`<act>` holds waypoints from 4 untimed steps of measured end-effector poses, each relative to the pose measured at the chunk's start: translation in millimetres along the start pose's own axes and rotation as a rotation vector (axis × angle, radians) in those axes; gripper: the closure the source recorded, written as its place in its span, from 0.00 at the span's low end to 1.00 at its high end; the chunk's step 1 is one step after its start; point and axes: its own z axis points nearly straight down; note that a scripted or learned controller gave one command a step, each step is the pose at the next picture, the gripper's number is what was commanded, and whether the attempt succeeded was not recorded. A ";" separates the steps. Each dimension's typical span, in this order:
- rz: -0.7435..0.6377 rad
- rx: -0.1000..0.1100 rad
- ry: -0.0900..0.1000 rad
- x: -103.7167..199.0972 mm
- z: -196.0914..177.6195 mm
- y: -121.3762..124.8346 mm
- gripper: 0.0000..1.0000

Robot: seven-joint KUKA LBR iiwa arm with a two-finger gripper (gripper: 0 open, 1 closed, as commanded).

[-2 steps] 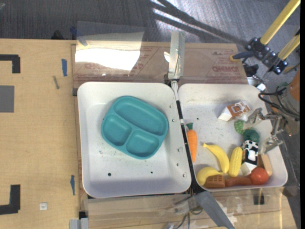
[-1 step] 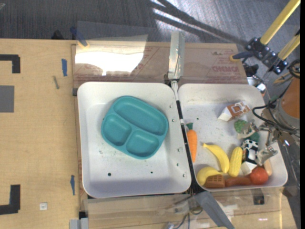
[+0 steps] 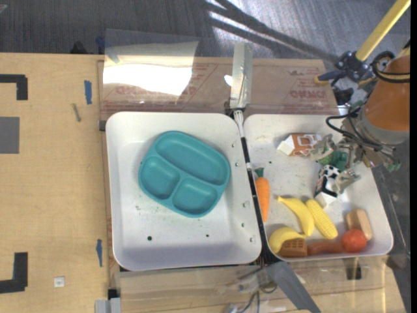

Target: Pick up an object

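Observation:
The right bin point(image 3: 381, 204) holds several toy foods: an orange carrot point(image 3: 262, 197), a yellow banana point(image 3: 297, 211), a corn cob point(image 3: 321, 218), a red tomato point(image 3: 354, 240), a tan bun point(image 3: 359, 222), a brown sausage point(image 3: 324, 246), a waffle piece point(image 3: 294, 247) and a white and orange box point(image 3: 298, 144). A black and white carton point(image 3: 328, 180) stands near the bin's right side. My gripper point(image 3: 346, 163) hangs low over the bin's upper right, just above and right of that carton, next to a small green item point(image 3: 339, 155). I see nothing clearly held.
The left bin point(image 3: 124, 240) carries a teal divided plate point(image 3: 185, 173) in its middle. A metal divider point(image 3: 240, 83) rises between the bins at the back. Clear plastic sheeting lies behind both bins. The arm's orange band point(image 3: 391, 103) is at the far right.

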 end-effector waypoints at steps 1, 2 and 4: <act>0.152 -0.017 0.073 -45.3 6.3 -3.9 0.00; 0.291 0.006 0.033 -34.7 3.1 9.7 0.00; 0.343 -0.015 0.062 -47.2 7.1 12.7 0.00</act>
